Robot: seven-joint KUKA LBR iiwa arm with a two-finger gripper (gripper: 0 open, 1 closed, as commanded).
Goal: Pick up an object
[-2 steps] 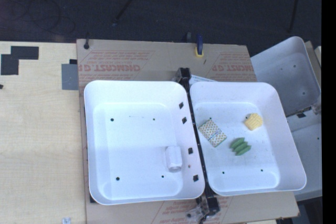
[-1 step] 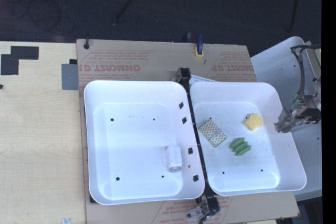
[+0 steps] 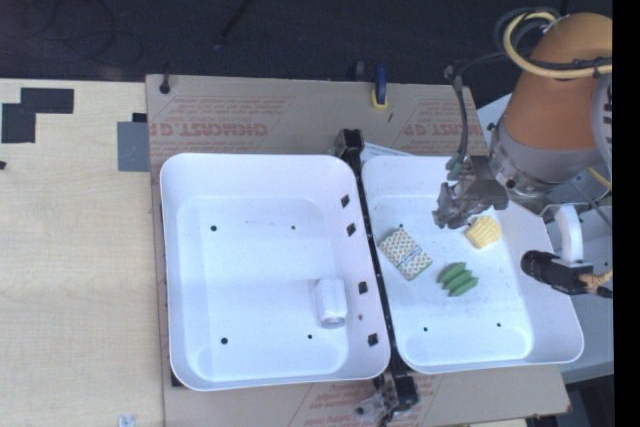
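Note:
In the right bin (image 3: 520, 340) lie a patterned green-and-white packet (image 3: 405, 253), a green pod-shaped piece (image 3: 458, 279) and a yellow corn-like piece (image 3: 484, 233). A white cylinder (image 3: 331, 301) lies in the left bin (image 3: 200, 215), near its right wall. My gripper (image 3: 453, 213) hangs over the upper part of the right bin, just left of the yellow piece and above the green one. Nothing shows between its dark fingers, and their spacing is unclear from this angle.
A black divider with clips (image 3: 362, 245) runs between the two bins. Both bins rest on a cardboard sheet (image 3: 260, 120) over the pale wooden bench (image 3: 70, 245). The arm's orange and grey body (image 3: 555, 95) looms over the right bin's far right corner.

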